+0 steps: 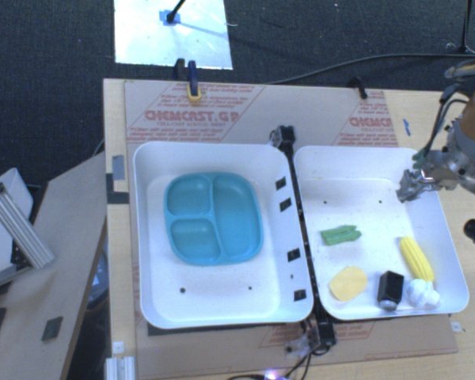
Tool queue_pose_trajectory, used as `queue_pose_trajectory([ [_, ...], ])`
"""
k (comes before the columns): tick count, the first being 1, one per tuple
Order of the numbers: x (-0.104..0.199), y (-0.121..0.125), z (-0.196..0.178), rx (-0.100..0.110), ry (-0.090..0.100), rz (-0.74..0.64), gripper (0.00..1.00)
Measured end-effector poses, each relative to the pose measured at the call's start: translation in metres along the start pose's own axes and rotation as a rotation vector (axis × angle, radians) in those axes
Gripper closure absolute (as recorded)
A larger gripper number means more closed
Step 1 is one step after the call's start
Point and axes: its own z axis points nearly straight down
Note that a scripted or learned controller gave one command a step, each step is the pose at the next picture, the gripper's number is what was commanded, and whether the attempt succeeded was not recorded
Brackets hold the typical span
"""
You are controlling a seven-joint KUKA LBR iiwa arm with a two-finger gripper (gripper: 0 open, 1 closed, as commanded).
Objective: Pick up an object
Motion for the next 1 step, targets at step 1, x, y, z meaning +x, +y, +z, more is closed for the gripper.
queue_pose_trajectory([
  [1,-0.0006,0.0020,-0.0543,0.000,0.000,-0.002,1.00],
])
